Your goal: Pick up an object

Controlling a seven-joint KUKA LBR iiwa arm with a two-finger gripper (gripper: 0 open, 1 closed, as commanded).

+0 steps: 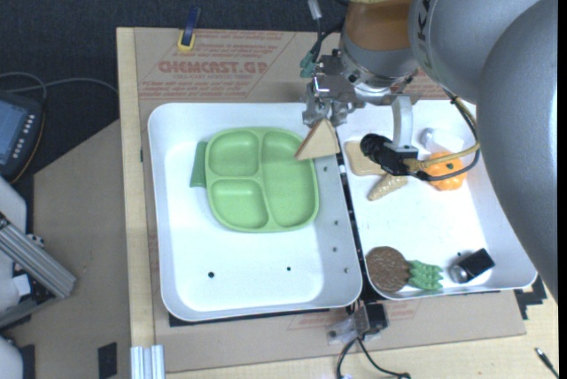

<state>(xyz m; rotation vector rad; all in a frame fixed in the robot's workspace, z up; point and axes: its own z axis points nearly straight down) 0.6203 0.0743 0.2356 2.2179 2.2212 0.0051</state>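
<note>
**A thin corner grip that may let go**

The arm [496, 32] leans in from the right over the seam between the left bin [164, 191] and the right bin [434, 227]. In the left bin lies the plate [261, 178], green and divided. Just over its right rim hangs the wedge [317, 143], tan, triangular and tilted. The gripper [326, 113] is closed on its top corner and nothing more.

That is the weak spot. So little of the wedge is pinched (and it hangs lopsided) that a quick lift or swing could twist it free. It would likely land on the plate's rim or the bin walls at the seam and skid to either side. A low pass could also catch its bottom edge on the plate.

The star [387, 187] and the orange toy [449, 174] in the right bin sit near the wrist but apart from the wedge, so they seem out of danger.
</note>
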